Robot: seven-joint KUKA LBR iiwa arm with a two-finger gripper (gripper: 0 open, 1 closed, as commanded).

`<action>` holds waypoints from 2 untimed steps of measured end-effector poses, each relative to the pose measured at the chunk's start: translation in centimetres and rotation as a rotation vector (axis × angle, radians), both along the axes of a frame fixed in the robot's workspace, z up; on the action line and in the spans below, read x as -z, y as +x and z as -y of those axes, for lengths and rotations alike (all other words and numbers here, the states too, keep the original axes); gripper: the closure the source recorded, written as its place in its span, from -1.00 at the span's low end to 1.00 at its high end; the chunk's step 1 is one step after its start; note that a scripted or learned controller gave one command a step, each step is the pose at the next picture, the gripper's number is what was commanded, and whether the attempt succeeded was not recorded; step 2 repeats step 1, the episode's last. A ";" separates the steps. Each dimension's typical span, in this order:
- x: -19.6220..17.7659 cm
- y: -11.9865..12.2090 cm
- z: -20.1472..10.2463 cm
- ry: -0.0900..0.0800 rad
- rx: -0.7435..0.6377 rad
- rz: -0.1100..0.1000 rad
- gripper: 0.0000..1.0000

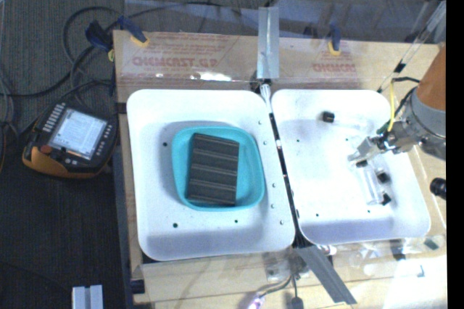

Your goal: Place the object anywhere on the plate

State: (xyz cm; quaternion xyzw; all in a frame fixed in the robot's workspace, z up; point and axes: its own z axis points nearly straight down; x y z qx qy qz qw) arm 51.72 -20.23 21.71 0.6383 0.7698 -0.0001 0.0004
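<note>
Well to the gripper's left, in the far bin, the dark ribbed block (pixel 213 169) lies flat on the turquoise plate (pixel 250 191), so the placing looks done; only retreat seems left. The gripper (pixel 372 173) hangs low over the right bin (pixel 319 220), its fingers spread and pinching nothing, the arm (pixel 433 115) slanting in from its right.

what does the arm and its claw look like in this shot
The arm comes in from the right: an orange band at the edge, then a grey rounded wrist section. A thin yellow cable runs down beside the wrist. The claw is pale metal with thin silvery fingers and small black tips, set against the right white bin.
</note>
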 end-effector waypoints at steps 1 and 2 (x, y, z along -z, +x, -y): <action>0.0 0.0 0.0 0.000 0.000 0.000 -1.00; 0.0 0.0 0.0 0.000 0.000 0.000 -1.00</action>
